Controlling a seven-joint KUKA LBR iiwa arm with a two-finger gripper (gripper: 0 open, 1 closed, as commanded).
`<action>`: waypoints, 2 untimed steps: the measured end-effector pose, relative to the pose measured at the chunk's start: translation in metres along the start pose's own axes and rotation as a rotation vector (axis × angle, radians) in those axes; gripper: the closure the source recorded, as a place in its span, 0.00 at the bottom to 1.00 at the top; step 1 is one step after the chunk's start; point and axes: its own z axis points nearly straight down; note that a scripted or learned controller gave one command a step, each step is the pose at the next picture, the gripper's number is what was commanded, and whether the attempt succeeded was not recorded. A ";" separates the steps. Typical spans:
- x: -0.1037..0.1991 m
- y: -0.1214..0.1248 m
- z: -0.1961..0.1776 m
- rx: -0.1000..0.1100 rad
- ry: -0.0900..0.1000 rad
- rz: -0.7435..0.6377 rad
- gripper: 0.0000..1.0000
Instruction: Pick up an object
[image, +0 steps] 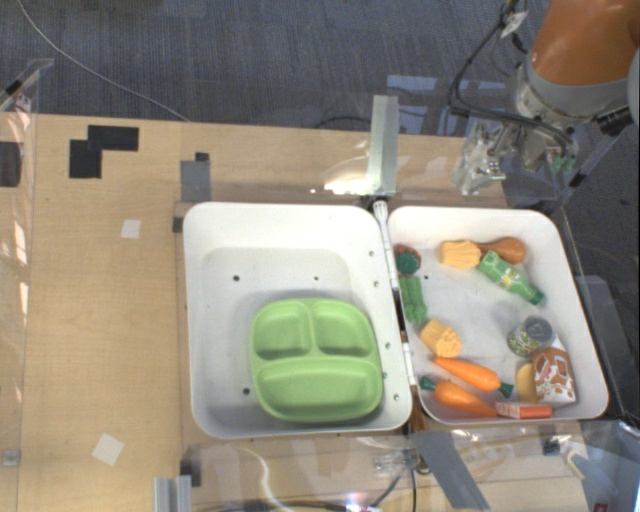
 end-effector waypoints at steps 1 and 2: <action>-0.003 0.001 -0.014 0.001 -0.012 -0.003 1.00; -0.006 0.001 -0.028 0.003 -0.025 -0.005 1.00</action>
